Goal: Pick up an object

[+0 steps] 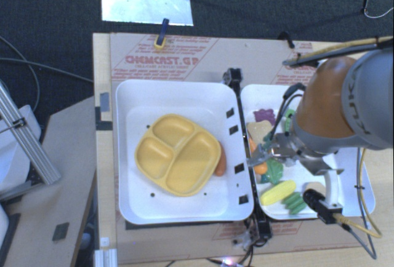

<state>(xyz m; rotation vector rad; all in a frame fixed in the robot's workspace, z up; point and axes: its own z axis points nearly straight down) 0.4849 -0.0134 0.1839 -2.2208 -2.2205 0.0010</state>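
Note:
My gripper (268, 155) hangs low over the left part of the right bin (364, 189), at the end of the grey arm with the orange band (326, 103). Right below it lie a small orange piece (261, 168) and a green piece (274, 170). Toward the front of that bin rest a yellow oblong toy (277, 192) and a green toy (294, 203). A purple grape bunch (265, 116) and a tan slice (256, 131) lie behind the gripper. The arm hides much of this bin.
The left bin (141, 198) holds a yellow divided plate (178, 154), with an orange object (220, 165) against the plate's right edge. A black divider with clips (241, 143) runs between the bins. Cables and a black connector (320, 205) hang at the front right.

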